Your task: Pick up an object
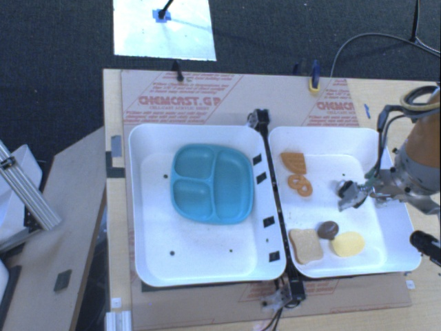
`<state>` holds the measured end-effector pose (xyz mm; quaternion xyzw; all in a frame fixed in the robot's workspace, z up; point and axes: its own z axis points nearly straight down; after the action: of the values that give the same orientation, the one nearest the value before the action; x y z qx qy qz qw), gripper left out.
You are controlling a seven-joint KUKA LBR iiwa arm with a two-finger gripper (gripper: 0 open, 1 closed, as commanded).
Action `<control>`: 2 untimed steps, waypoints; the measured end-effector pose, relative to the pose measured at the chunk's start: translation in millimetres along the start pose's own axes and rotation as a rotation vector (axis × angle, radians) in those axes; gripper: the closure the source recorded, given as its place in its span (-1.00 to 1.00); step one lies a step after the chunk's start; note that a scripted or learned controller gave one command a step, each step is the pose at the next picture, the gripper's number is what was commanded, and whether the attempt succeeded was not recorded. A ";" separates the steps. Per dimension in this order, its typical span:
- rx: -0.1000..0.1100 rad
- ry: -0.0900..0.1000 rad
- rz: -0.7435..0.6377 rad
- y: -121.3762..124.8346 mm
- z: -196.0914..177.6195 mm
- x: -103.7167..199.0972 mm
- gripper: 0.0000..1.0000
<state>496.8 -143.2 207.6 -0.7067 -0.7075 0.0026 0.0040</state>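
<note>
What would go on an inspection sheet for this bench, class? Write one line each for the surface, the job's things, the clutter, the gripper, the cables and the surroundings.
Surface: bench with printed board, bearing left bin and right bin side by side.
Job's things: in the right bin, orange piece, pretzel, dark round piece, yellow disc, toast slice.
Clutter: blue divided plate in the left bin.
Gripper: gripper low over the right bin, above bare floor; finger state unclear.
Cables: grey cable arching behind the bench.
Surroundings: dark carpet, white sheet.
</note>
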 end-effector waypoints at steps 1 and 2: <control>-0.010 -0.002 -0.003 2.5 -4.7 0.2 -1.00; -0.006 -0.001 0.000 7.7 45.7 -8.7 -1.00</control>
<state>504.1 -151.8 161.8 -0.7068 -0.7075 0.0008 0.0013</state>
